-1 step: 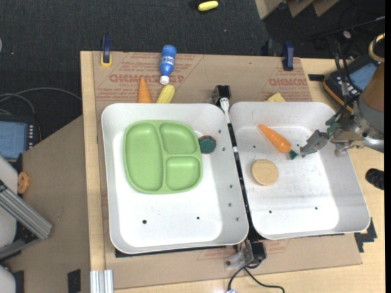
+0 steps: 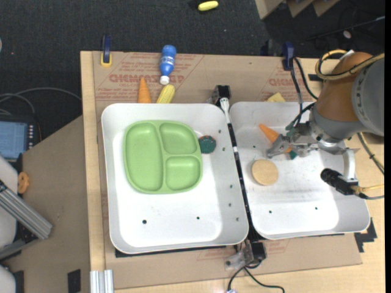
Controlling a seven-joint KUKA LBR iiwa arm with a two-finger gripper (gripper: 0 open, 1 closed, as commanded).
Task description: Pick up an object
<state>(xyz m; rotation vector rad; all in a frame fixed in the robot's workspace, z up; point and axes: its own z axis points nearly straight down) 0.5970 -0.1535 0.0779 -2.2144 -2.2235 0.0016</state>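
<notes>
Looking down from the overhead camera, I have the arm [image 2: 345,99] reaching in from the right, with the gripper [image 2: 286,149] low over the back half of the right bin [image 2: 293,209]. From this slant I cannot tell whether the gripper is open or closed, as its own body masks the tips. The nearest thing to pick is an orange wedge [image 2: 267,132], lying on the bin floor just beside the gripper, on its left and slightly further back. A tan round disc [image 2: 265,172] lies flat on the same floor, near the gripper but nearer to me and close to the wall shared with the other bin. In the left bin [image 2: 171,221] a green divided plate [image 2: 163,156] sits toward the back. A small dark teal thing [image 2: 208,144], perhaps a ball though it is too small for me to be sure, rests against the plate's right edge. Behind the left bin, on the bare bench [image 2: 244,72], I see a blue and white bottle [image 2: 166,64], an orange carrot [image 2: 143,91] and a yellow corn cob [image 2: 165,94] close together.
</notes>
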